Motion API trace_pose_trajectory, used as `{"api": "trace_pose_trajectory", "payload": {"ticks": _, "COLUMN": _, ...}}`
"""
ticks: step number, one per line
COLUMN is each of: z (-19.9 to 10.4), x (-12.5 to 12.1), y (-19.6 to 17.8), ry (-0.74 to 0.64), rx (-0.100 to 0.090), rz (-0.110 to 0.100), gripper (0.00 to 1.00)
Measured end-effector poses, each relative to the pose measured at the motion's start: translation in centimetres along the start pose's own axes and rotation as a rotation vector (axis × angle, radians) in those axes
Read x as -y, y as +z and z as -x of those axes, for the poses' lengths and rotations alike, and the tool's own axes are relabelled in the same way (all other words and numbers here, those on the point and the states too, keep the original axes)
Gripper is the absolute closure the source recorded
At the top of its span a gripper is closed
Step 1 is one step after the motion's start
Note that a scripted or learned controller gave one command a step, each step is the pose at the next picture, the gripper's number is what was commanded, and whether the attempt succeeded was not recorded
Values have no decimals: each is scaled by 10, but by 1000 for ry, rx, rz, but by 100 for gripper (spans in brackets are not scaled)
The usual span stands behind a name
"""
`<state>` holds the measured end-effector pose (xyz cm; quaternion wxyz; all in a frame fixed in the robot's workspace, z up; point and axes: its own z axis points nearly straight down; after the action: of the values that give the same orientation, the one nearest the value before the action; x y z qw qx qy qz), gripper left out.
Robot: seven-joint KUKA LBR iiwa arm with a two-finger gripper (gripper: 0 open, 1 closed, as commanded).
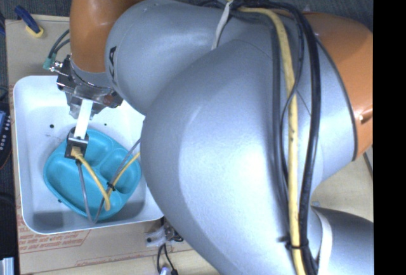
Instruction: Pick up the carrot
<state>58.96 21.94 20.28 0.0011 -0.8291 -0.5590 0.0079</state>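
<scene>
Shallow white plastic bin (28,140): turquoise moulded plastic dish (95,172) inside, hand (77,144) at its upper-left edge. Hand state cannot be told. Carrot unlocated; the dish may be grasped instead.

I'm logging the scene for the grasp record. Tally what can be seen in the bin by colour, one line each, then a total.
Teal: 1, a moulded teal object under the gripper.
Yellow: 1, a thin yellow loop lying across it.
Orange: 0 in the bin; the arm hides much of the bench.
Total: 2
</scene>
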Motion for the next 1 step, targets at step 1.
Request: {"api": "trace_pose_trajectory", "payload": {"ticks": 1, "z": 66, "x": -79, "y": 17, "ry": -249, "rx": -4, "rz": 8, "gripper": 100}}
